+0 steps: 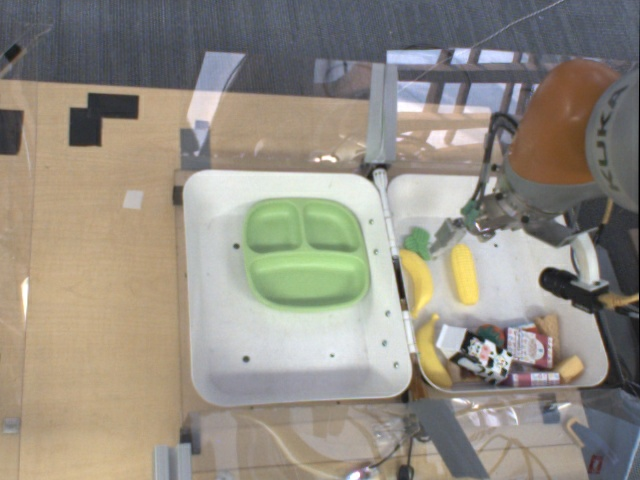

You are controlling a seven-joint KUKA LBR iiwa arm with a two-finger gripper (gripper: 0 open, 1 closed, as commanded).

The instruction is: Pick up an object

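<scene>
Cables [390, 448] lie along the counter's [90, 298] near edge, below the 2 bins.

Left bin [215, 358]: holds 1 green tray [305, 253] with 3 compartments, 2 small ones on the far side and 1 wide one on the near side. The tray sits flat, slightly toward the bin's far right.

Right bin [500, 193]: holds the loose objects.
- 1 banana [420, 280] lies along the left wall, just beside the divider.
- A 2nd banana [432, 353] curves into the near left corner.
- 1 corn cob [464, 274] lies upright in the view, near the bin's middle, just right of the first banana and apart from it.
- 1 green piece [416, 240] sits at the far end of the first banana.
- A cluster of small packages [500, 353] fills the near side: a black-and-white patterned item, a red-and-white box, and a tan piece [570, 369] at the near right corner. Individual items in this cluster are hard to tell apart.

Arm [560, 128]: enters from the right, its orange band above the right bin's far side. The gripper [470, 220] hangs over the right bin, above the gap between the green piece and the corn cob. Whether the fingers are spread or pressed together cannot be told. No object is seen between them.

Black squares [100, 116] mark the counter's far left.
</scene>
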